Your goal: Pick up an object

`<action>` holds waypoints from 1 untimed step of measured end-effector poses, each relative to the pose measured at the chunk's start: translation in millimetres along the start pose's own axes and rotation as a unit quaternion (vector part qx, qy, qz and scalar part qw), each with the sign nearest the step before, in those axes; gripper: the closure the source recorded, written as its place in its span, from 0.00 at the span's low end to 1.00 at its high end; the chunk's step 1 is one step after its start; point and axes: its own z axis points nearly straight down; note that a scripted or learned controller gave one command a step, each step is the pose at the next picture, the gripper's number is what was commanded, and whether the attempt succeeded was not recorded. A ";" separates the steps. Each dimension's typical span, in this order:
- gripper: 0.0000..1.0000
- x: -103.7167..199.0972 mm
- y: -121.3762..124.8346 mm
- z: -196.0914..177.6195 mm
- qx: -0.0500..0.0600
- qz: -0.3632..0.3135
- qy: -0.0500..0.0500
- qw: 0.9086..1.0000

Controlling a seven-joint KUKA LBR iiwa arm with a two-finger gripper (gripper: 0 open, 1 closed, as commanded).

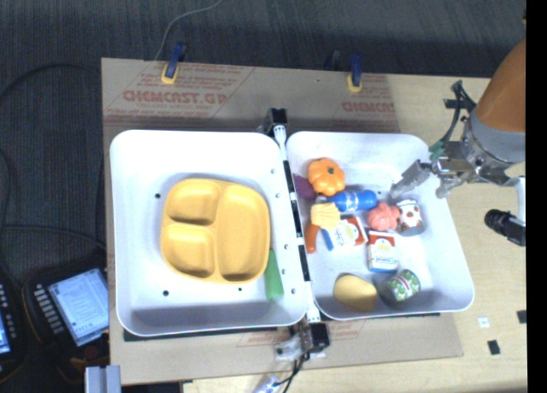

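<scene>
Beside the right bin's (444,237) far edge, the jaws (420,173) hang spread and bare, just above the pink toy (384,217).

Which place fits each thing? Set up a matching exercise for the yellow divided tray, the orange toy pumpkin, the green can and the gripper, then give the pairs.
Things:
1. yellow divided tray
2. orange toy pumpkin
3. green can
4. gripper

Places:
A. right bin, near front corner
B. above right bin's right rim
C. left bin
D. right bin, far left part

Pairs: 1-C, 2-D, 3-A, 4-B
</scene>
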 end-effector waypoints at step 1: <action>0.00 74.8 21.5 114.8 -0.002 0.000 -0.001 1.000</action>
